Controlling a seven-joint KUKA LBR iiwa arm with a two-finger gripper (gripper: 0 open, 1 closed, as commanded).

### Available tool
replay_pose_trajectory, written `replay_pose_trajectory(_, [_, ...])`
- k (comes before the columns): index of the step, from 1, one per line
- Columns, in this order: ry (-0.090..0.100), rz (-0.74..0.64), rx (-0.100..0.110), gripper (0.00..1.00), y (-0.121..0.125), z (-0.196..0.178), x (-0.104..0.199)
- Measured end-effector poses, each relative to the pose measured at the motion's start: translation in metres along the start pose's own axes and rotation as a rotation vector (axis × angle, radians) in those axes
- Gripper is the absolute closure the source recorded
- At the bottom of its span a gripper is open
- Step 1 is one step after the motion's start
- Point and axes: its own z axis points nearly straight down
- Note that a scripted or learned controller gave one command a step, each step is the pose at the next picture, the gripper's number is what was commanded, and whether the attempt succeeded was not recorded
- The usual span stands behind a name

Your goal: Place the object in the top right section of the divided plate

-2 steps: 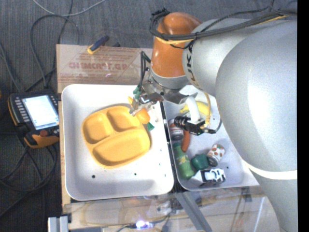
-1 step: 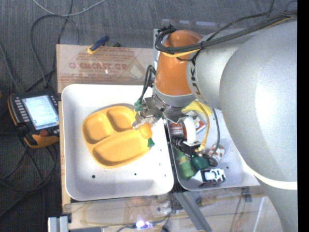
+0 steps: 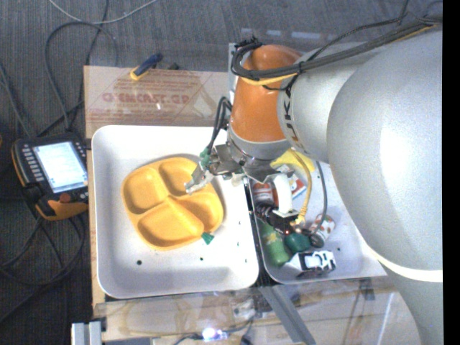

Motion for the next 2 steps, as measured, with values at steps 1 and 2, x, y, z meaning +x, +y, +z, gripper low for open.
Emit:
replay_pose_trajectory(1, [0.000,-0.022,-0.011,0.00,-0.069,0.084,0.025])
replay_pose_trajectory(2, [-0.012,0.001,-0.020,1.00,-0.067,0.075,0.014])
